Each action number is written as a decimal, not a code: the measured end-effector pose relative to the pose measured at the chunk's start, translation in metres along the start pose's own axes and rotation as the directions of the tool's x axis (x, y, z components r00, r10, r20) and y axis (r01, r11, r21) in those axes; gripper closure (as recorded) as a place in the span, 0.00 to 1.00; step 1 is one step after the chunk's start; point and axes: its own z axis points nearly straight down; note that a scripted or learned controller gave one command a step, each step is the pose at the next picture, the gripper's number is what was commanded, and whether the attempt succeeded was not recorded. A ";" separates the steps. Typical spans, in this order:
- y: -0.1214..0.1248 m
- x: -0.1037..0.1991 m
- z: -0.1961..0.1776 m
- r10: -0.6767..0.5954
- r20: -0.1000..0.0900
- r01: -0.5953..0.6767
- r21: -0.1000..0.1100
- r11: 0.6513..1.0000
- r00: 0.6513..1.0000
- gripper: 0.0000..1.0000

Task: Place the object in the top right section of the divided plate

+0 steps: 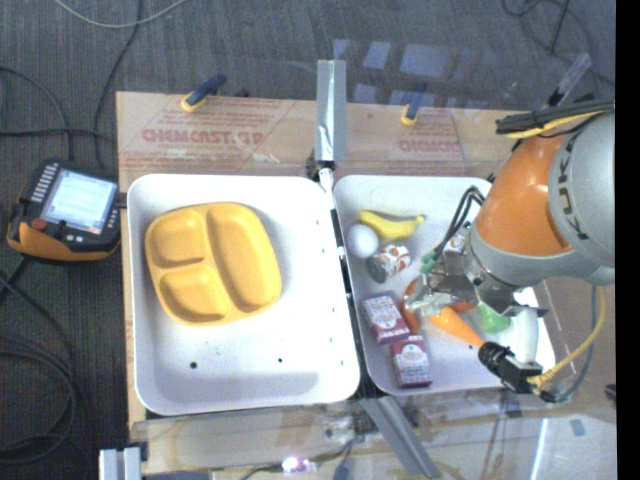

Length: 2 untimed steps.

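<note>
The arm [545,213], grey with a broad orange band, sits closest to the lens and fills the right side of the frame, reaching down into the right bin [352,268]. Its gripper [437,293] is low over the middle of that bin, among the objects there; whether it is spread or pressed together cannot be told, since the wrist hides most of it.

Just below and right of the gripper lies an orange carrot [462,326], slanting toward the lower right, with a green piece [492,318] beside it. Left of the gripper are two dark red packets [383,315], one above the other [411,360], near the bin's lower left. Higher up sit a small can [390,261], a white egg [361,239] and a yellow banana [392,225], close together in the bin's upper left.

The left bin [240,368] holds the yellow divided plate [213,261] in its upper left part, well apart from the gripper. Its sections carry nothing.

At the left edge of the frame a handheld pendant [66,211] with a lit screen rests on the floor beside the worktop [250,133].
</note>
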 end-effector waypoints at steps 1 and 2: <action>0.051 0.074 -0.125 -0.203 0.003 0.203 -0.002 0.979 0.979 1.00; -0.003 0.133 -0.043 -0.413 -0.001 0.413 0.000 0.911 0.911 1.00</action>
